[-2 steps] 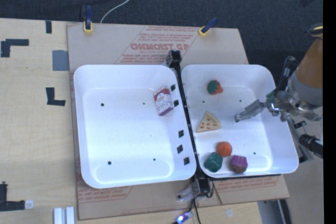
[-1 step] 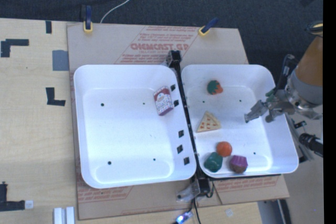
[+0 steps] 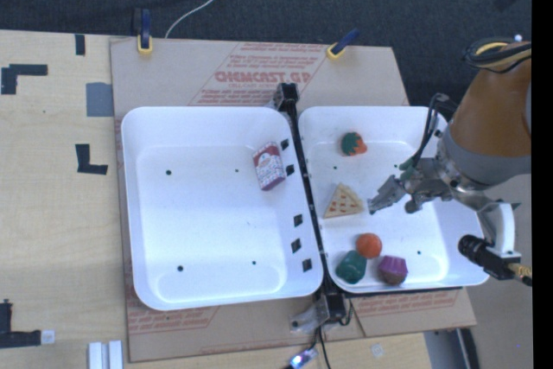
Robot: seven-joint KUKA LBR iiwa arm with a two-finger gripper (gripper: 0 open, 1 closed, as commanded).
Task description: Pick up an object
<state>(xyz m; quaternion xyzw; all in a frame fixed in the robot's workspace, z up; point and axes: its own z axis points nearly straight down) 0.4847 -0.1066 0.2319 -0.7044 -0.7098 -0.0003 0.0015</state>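
Fingers of the gripper are hard to read from this height; whether they stand apart or together I cannot tell, and nothing is seen between them. It hangs over the right bin, just right of the yellow waffle wedge. By size, the left bin holds one red and white packet near the divider. In the right bin lie the wedge, a green piece, a purple piece, an orange ball, and a small green and orange toy near the far wall.
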